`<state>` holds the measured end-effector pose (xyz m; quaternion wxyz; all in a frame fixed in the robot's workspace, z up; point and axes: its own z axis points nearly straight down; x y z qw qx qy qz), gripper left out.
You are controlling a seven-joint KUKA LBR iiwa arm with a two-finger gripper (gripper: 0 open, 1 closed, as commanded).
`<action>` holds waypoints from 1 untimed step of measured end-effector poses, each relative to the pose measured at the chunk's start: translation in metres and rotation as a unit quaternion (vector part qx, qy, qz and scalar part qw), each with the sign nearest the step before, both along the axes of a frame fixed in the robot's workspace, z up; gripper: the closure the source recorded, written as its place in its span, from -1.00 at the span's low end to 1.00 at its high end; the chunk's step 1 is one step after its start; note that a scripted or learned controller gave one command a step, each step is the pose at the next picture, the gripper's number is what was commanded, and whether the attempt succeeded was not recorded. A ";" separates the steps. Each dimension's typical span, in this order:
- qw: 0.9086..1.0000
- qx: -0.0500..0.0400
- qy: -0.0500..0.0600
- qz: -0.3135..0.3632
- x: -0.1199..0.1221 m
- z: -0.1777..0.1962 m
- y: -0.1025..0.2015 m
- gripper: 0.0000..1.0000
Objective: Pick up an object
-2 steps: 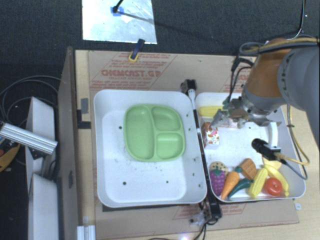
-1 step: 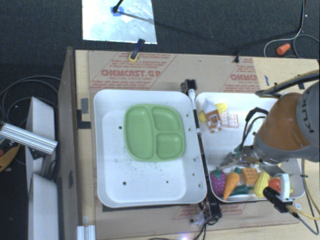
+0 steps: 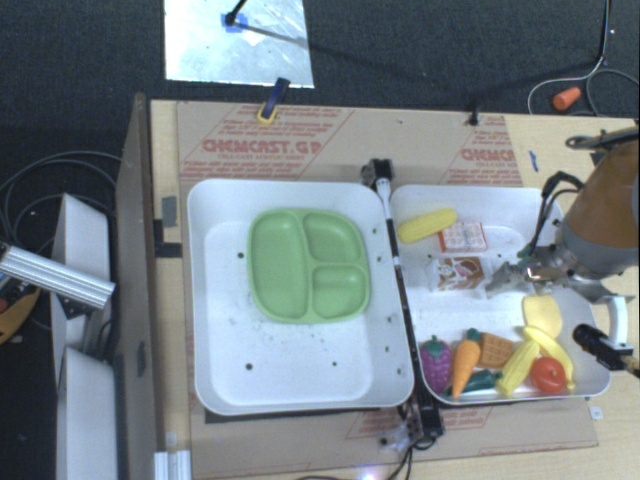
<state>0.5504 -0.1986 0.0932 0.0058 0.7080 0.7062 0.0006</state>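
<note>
Many small toy foods lie in the right bin (image 3: 500,206), and the pincer (image 3: 528,273) hangs over its middle. I cannot tell how the pincer is set, because it looks small and blurry from here.

Just left of the pincer lies a small picture card (image 3: 456,271), flat on the bin floor. It looks thin and hard to get under. Farther left and up lies a yellow toy corn (image 3: 426,225). It looks light, hard and smooth, so it may slip. I think the best hold is across its middle.

Below the pincer sits a pile: a yellow piece (image 3: 541,316), a red tomato (image 3: 546,373), a carrot (image 3: 463,360) and purple grapes (image 3: 435,360). They touch each other, so picking one alone looks tricky.

Far left, a green plate (image 3: 307,266) sits in the other bin (image 3: 225,298).
</note>
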 end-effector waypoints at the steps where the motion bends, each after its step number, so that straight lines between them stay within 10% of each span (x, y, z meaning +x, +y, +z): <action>1: 1.000 0.004 0.001 0.006 -0.007 0.067 0.058 -1.00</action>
